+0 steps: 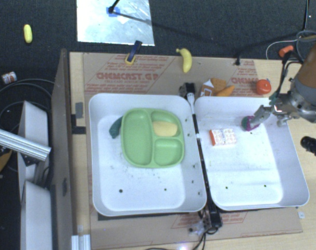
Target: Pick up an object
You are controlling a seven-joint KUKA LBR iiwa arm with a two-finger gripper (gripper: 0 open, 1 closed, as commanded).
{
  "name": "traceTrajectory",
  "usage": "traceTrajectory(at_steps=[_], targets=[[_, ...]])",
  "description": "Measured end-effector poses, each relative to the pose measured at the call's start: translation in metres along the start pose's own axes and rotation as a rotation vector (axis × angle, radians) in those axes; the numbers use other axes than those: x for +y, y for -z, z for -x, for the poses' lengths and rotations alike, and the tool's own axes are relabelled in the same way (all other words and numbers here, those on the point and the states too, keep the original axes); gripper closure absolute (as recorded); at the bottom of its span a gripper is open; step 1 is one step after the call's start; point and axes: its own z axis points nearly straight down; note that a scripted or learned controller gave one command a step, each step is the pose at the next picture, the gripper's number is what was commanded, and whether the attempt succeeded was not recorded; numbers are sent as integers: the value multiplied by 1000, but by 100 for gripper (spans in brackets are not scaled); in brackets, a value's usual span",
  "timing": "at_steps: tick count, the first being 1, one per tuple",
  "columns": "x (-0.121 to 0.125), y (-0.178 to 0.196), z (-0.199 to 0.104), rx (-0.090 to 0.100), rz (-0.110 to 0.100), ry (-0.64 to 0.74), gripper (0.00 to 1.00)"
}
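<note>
The brown board [147,72] under the bins carries red printed letters reading "CHEMCAST GP"; the same print near its right end is partly covered.

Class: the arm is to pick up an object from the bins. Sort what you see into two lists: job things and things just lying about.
Job: end effector; purple object at its tip; small box; green tray; yellow item in the tray.

Lying about: banana; orange ball; clamp; cables.

One fixed cam above bench, angled down from the 6 o'clock side, mid-distance; both white bins [199,191] fully in frame, arm [308,82] at 3 o'clock.
</note>
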Motion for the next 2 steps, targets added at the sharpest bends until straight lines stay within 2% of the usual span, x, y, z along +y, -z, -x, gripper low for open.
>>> traceTrajectory(at_steps=[1, 2], targets=[[20, -125, 7, 0, -2, 1, 0], [62, -117, 24, -2, 6, 3, 0]])
